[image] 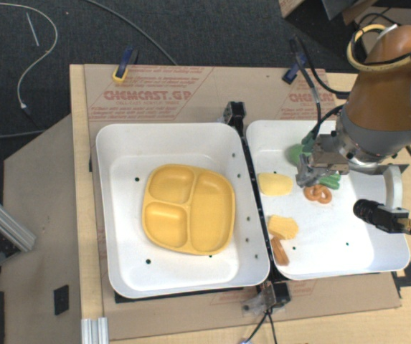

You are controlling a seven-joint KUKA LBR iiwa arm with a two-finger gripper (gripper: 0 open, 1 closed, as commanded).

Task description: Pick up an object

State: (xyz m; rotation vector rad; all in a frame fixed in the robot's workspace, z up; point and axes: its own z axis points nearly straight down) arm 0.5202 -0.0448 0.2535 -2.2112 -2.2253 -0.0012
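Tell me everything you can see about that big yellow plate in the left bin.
The yellow plate is a rounded-square divided dish, apparently smooth plastic, with three compartments: two smaller ones on the view's left side, one long one on the right. It lies flat and upright on the floor of the left bin, roughly centred, turned slightly askew. Nothing rests in it, and it touches only the bin floor.

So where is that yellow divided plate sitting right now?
The yellow plate lies flat in the middle of the left bin, across the divider from the food pieces in the right bin.
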